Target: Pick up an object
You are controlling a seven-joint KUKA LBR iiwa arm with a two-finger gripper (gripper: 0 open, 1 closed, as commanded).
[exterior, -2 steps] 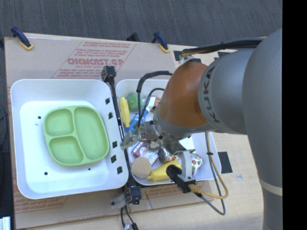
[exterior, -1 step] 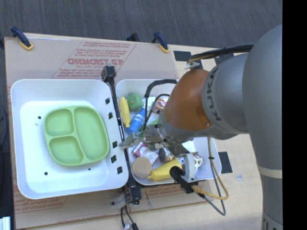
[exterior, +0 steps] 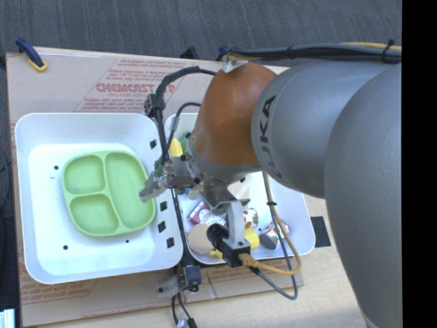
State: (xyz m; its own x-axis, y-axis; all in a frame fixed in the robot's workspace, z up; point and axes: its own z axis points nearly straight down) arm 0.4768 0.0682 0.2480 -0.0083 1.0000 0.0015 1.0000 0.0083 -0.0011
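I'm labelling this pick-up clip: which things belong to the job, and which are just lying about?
Job: tool; green divided plate; purple packet; tan round thing.
Lying about: blue clamp; printed cardboard sheet.

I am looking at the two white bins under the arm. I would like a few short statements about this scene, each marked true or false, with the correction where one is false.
1. The green divided plate lies in the left bin. True.
2. The plate has four compartments. False: it has three.
3. The arm reaches over the right bin. True.
4. The tan round object lies on the plate. False: it lies in the right bin, among other small things under the arm.
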